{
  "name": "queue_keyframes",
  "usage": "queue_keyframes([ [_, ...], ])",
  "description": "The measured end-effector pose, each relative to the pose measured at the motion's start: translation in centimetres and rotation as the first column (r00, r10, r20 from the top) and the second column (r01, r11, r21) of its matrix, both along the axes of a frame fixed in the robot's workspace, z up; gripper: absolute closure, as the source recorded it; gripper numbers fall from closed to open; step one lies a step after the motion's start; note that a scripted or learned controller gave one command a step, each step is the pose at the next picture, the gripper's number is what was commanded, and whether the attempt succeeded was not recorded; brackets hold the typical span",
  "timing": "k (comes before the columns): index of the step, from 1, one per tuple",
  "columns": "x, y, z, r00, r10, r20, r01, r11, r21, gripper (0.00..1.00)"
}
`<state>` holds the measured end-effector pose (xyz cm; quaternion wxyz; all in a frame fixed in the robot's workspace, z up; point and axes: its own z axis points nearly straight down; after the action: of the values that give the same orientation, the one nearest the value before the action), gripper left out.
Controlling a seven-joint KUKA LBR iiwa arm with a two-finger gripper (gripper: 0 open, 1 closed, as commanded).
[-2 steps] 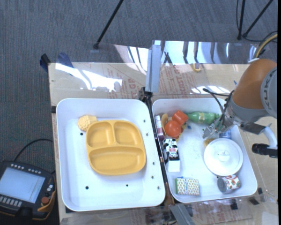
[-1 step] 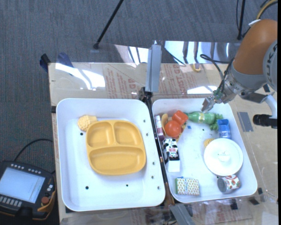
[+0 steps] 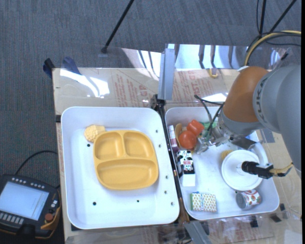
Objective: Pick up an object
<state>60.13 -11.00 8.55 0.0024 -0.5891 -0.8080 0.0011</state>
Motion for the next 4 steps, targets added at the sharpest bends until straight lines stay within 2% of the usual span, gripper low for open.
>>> queue_keyframes([
  [1,0.1,0.0,0.1,1.000,0.001,0.002,-0.001,1.000,-0.001,0.00],
  [2,3.7,1.8,0.1,1.000,-0.020,0.003,0.020,1.000,-0.001,0.00],
  [3,-7.7,-1.5,0.1,0.999,-0.048,-0.002,0.048,0.999,0.001,0.00],
  [4,2.3,-2.2,0.2,0.993,-0.117,0.004,0.117,0.993,-0.001,0.00],
])
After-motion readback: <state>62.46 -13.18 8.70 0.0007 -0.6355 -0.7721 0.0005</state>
